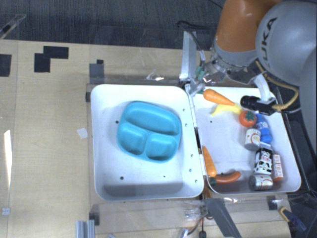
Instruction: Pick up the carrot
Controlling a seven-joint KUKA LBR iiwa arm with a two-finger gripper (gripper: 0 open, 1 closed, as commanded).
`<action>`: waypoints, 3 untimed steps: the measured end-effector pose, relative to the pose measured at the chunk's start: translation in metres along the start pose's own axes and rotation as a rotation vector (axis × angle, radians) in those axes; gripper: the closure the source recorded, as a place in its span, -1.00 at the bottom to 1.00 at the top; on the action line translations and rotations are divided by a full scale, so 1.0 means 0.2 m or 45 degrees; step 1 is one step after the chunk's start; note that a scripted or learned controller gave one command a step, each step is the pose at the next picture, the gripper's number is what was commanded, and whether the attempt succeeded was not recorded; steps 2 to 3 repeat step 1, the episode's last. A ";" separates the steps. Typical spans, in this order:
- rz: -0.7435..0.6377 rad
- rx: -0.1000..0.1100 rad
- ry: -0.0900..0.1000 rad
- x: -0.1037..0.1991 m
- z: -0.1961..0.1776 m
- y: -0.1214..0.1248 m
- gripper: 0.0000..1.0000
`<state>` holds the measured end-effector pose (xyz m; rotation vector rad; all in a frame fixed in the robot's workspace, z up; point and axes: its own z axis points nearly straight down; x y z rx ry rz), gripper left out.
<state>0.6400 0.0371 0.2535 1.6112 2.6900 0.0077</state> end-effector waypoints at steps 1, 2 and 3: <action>0.301 0.001 -0.002 -0.30 0.03 -0.02 1.00; 0.301 0.001 -0.002 -0.30 0.03 -0.02 1.00; 0.301 0.001 -0.002 -0.30 0.03 -0.02 1.00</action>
